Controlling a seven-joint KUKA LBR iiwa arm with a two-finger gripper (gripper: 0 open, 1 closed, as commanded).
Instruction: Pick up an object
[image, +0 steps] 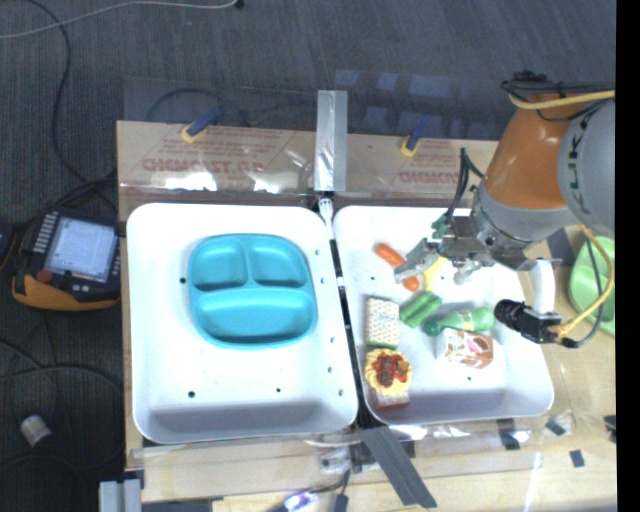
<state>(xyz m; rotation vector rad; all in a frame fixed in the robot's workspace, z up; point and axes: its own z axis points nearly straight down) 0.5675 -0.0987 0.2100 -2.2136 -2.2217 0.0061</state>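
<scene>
Bench: two white bins (150, 400) are being borne side by side over dark carpet (60, 120). Arm (545, 165) is being reached over the right bin; gripper (440, 255), state indiscernible, is being poised by a carrot (391, 255).

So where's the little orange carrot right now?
The carrot lies in the right bin, near its upper left corner, just left of the claw and above the yellow piece.
</scene>
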